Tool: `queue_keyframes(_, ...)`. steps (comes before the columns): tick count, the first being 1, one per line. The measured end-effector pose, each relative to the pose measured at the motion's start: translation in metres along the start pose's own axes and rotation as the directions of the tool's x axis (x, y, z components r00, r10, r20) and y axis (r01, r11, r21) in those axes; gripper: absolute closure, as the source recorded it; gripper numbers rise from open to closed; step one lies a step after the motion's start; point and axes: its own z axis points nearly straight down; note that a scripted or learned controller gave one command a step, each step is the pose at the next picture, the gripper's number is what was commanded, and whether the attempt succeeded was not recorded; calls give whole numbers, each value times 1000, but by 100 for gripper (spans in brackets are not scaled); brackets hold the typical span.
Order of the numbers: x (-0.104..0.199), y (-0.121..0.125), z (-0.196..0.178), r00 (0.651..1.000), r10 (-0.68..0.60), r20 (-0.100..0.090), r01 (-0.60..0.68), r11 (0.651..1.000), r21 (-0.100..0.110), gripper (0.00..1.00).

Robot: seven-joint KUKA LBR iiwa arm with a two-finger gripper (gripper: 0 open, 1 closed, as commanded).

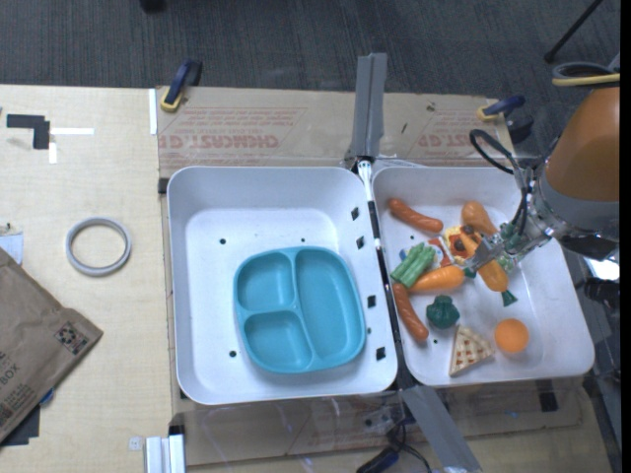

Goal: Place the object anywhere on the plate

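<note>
A teal plate [296, 308] with three compartments lies in the left bin [197, 294] and has nothing on it. The right bin [567, 343] holds toy food: a carrot [439, 279], green beans [414, 262], a red-and-yellow piece [458, 241], two sausages [414, 215] [409, 311], broccoli [443, 312], an orange [511, 336] and a sandwich wedge [469, 351]. My gripper [490, 257] is low over the right bin, just right of the carrot's thick end and above a second orange piece [497, 280]. Nothing can be seen lifted.
A metal divider post [370, 106] stands at the back between the bins. On the bench to the left lie a tape ring [99, 245] and a brown paper bag [35, 348]. A cable [493, 151] loops by the arm at the right bin's far corner.
</note>
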Motion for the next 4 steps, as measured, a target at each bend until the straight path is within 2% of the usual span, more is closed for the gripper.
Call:
queue_keyframes(1, 31, 118, -21, 997, -75, -1, 75, 997, 2, 100)
queue_keyframes(2, 117, 93, -21, 988, -157, -3, 157, 988, 4, 100)
queue_keyframes(3, 195, 82, -62, 995, -100, -2, 100, 995, 4, 100)
queue_keyframes(4, 195, 82, -62, 995, -100, -2, 100, 995, 4, 0)
